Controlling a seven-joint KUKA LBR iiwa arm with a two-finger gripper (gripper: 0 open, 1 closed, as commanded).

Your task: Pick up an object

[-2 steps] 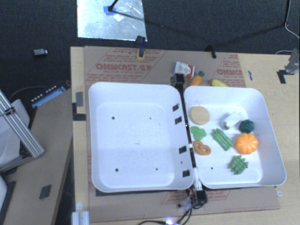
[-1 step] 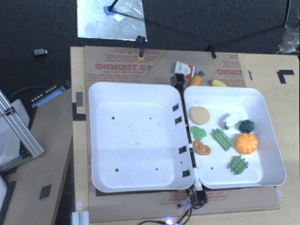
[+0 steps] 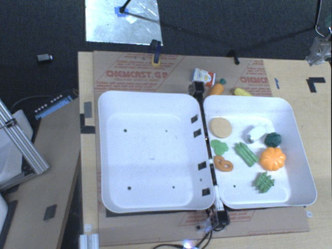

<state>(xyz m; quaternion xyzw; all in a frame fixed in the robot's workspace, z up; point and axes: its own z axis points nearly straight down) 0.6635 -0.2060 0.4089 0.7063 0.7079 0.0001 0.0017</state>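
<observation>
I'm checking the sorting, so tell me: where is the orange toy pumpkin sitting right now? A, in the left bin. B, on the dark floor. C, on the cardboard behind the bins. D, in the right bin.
D: the orange pumpkin lies inside the right bin, near its right wall, below the dark green broccoli.

Dark carpet floor (image 3: 233, 9) beyond counter. Shiny metal sheet (image 3: 123, 13) on floor, blue tape mark on it. Small grey block (image 3: 45, 58) on carpet at left. Tan counter (image 3: 57, 144), brown printed cardboard (image 3: 137, 71) across top. Aluminium frame rail (image 3: 21, 141) slanting at left edge. Black cable (image 3: 249, 35) curving over carpet. Light even, soft.
</observation>
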